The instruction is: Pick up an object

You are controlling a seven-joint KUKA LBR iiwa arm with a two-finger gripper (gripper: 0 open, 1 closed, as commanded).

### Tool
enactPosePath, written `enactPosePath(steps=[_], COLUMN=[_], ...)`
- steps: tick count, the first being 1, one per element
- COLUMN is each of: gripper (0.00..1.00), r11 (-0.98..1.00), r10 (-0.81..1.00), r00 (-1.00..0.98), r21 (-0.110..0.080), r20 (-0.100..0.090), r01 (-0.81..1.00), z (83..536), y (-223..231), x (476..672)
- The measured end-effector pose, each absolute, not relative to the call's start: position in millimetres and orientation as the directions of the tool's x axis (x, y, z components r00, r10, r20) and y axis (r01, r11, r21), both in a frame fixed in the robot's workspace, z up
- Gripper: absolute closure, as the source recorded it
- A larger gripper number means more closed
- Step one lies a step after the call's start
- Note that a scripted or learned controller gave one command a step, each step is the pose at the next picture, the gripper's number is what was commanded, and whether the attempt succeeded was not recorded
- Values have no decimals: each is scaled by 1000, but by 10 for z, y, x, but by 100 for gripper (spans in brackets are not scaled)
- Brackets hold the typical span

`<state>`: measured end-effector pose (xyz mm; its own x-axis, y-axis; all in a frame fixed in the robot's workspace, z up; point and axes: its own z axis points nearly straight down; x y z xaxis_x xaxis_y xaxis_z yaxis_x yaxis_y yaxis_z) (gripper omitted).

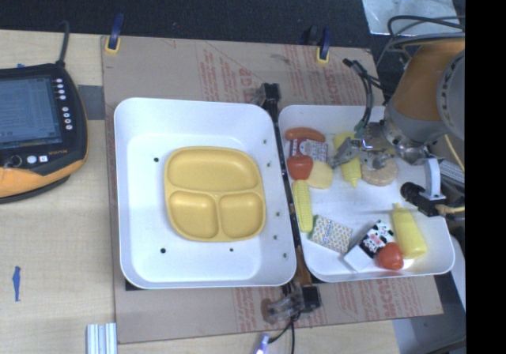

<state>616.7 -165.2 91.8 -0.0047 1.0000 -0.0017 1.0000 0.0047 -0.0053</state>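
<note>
Crowding worries us: the gripper (365, 153), released or clenched we cannot tell, hangs over the yellow piece (350, 173) near the right bin's (439, 270) far edge, where the tan disc (381, 176) just beside it could spoil a grasp.

- Left white bin (134, 186) holds a yellow three-compartment tray (214, 192).
- Right white bin (431, 261) holds toy food: corn cob (303, 204), tomato (300, 167), yellow bottle (408, 232).
- Gripper (365, 153) hangs over the right bin's far side.
- Teach pendant (35, 129) lies left of the bins.
</note>
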Motion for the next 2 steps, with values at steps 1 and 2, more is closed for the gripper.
enactPosePath(steps=[1,2], gripper=[100,100], r11=[6,8], r10=[1000,1000], r00=[-6,-8], r21=[-7,-4], r20=[-2,-1], r01=[1000,1000], z=[1023,1663], y=[-1662,-960], x=[6166,6009])
